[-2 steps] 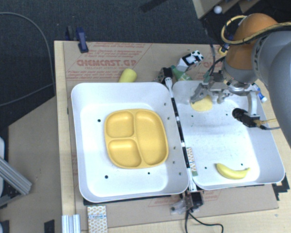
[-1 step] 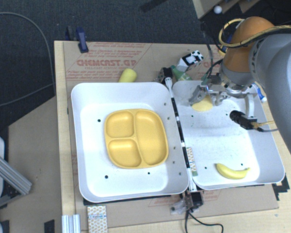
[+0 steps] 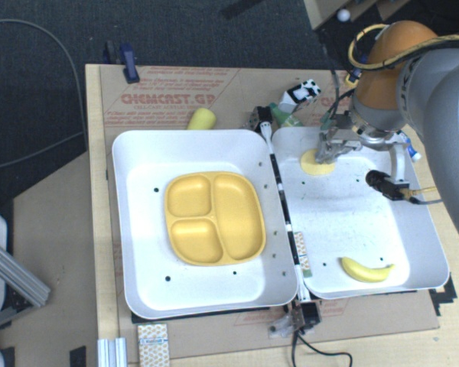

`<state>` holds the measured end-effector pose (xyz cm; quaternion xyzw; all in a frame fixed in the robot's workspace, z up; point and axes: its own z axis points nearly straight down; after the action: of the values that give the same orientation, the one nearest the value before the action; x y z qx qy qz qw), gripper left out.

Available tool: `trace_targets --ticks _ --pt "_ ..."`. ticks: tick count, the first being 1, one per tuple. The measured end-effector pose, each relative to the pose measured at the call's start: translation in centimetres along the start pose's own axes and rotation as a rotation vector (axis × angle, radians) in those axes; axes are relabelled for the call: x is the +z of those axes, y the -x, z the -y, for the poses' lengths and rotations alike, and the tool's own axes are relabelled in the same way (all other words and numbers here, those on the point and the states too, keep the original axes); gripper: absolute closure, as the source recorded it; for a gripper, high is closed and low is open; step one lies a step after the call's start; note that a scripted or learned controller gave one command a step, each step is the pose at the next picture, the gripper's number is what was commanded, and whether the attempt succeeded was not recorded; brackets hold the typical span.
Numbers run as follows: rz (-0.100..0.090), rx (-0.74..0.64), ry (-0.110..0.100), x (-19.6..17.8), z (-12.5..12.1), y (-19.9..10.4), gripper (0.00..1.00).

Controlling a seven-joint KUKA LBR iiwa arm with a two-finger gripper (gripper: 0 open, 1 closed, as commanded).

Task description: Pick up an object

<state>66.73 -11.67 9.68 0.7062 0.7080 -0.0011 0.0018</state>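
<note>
We log one banana (image 3: 366,270), long axis left-right, in the right bin's (image 3: 413,235) near corner; gripper (image 3: 329,150) state unreadable.

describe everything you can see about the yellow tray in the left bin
The tray is a pale yellow divided plate, roughly a rounded square, matte like plastic. Raised ridges split it into three wells: two smaller ones on the left side, stacked, and one long one on the right. It looks empty, lies flat and slightly rotated, near the middle of the left bin, resting on its floor and touching nothing else.
</note>
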Motion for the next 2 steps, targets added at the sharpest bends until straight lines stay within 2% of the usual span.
trace_targets --ticks 1,2 --pt "0.0 0.0 -0.001 0.0 0.0 0.0 0.0" --pt "-0.004 0.003 -0.003 1.2 0.1 0.3 0.0"
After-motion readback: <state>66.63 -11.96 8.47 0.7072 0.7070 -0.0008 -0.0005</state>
